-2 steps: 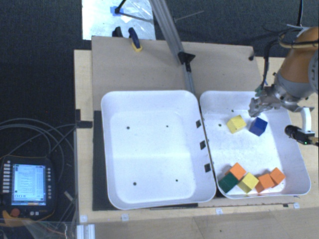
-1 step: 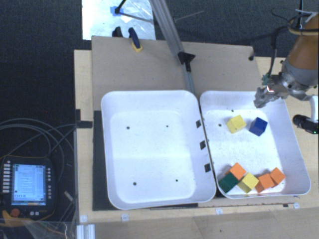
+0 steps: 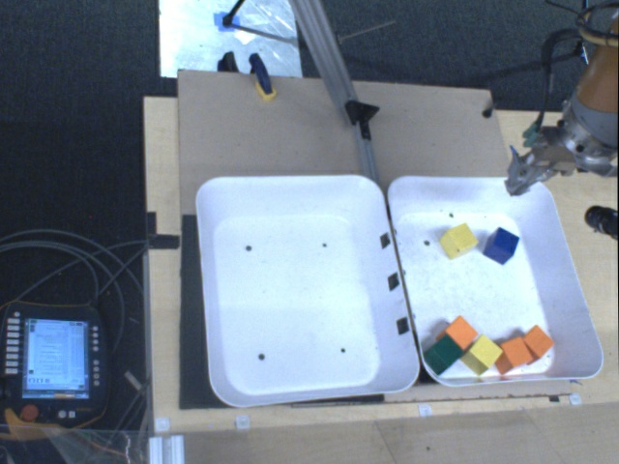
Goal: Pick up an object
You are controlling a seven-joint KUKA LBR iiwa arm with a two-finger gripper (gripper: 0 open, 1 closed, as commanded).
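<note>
The right bin (image 3: 566,259) holds several small blocks. A yellow block (image 3: 458,241) and a blue block (image 3: 501,245) lie near its far end. At its near end sit an orange block (image 3: 461,333), a dark green block (image 3: 443,355), a second yellow block (image 3: 481,355) and two more orange blocks (image 3: 525,347). My gripper (image 3: 520,180) hovers over the bin's far right corner, above and to the right of the blue block. Nothing shows between its fingers, which look close together.
The left bin (image 3: 290,288) lies beside the right one. A grey pole (image 3: 324,46) slants across the far bench. A teach pendant (image 3: 53,361) with cables lies on the floor at the left. Clips (image 3: 261,75) sit at the board's far edge.
</note>
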